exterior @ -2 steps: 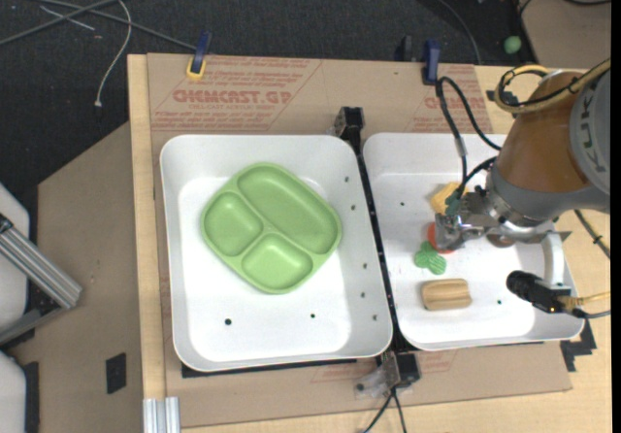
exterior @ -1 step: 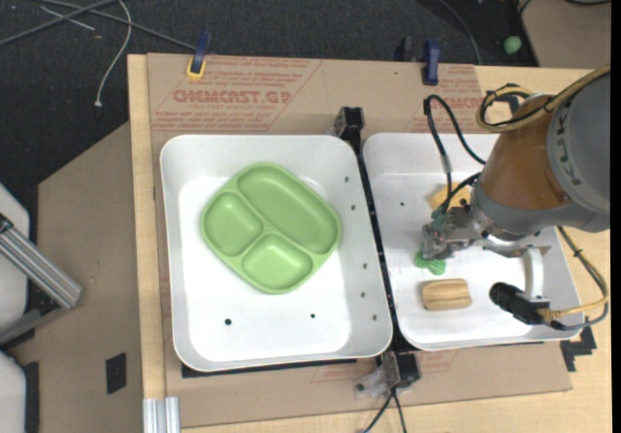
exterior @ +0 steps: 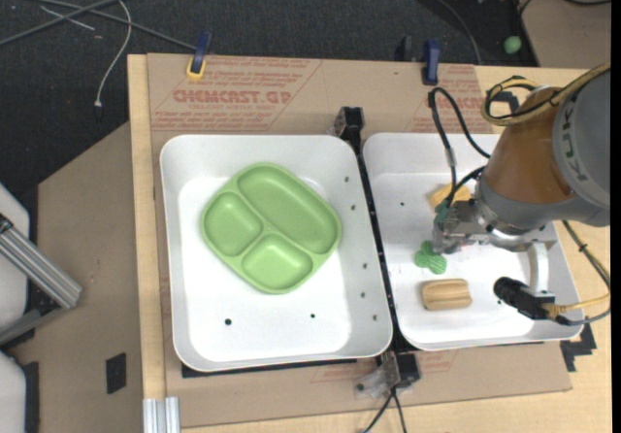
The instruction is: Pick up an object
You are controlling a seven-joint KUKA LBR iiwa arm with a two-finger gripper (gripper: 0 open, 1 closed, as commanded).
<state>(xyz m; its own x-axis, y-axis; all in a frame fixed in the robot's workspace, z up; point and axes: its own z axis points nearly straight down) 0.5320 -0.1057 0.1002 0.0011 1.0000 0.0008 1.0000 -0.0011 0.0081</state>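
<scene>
Green plastic, moulded as a three-part plate, lay alone near the middle of the left bin, its corners turned at a slant to the bin walls. Across the divide, toward the left half of the right bin, sat a small green piece. Just below it in the view lay a tan wooden block, close to it but apart. The block lay flat, its long axis running left to right across the view, roughly parallel to the bin's near wall, with its rounded ends toward the side walls. The green piece was too small to give a heading. A yellow piece showed further up, partly hidden. The gripper hung between the yellow piece and the block, just up and right of the green piece, with the grey arm reaching in from the right. Whether the tool stood wide or narrow could not be told, and nothing showed held in it.

By nearness, the green piece seemed the likely target. Being small and low, it could slip away from a closing grasp or be pushed along the bin floor. A descent slightly off centre could land on bare floor, or knock the block aside
</scene>
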